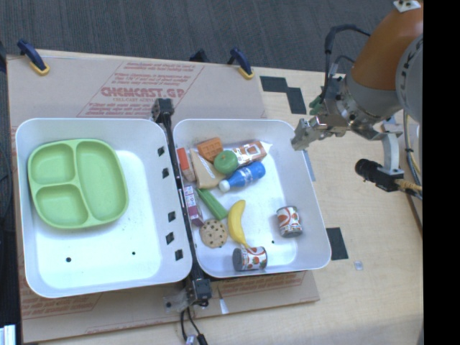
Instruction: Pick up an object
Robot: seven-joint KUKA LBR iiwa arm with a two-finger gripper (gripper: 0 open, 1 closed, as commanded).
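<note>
Objects: a loose heap in the right bin [305, 192], none lifted.
Banana [236, 221]: yellow, lying near the bin's middle, touching the cookie [213, 233] to its left.
Cans: one soup can [289, 221] on its side toward the right wall; another can [250, 259] at the near wall, just below the banana's tip.
Blue bottle [243, 177]: lies slanted, white cap toward the left, just below the green ball [226, 161].
Upper cluster: orange cracker [210, 148], a printed packet [250, 151], a tan wedge [203, 171] and a green stick [213, 203], packed along the divider.
Left bin [86, 264]: carries a green three-section plate [76, 183] at its upper left.
Gripper [305, 131]: hangs above the right bin's upper right corner, apart from every item; nothing is between the fingers, and whether they are spread or closed cannot be told.
Arm [381, 56]: orange band visible, entering from the right.
</note>
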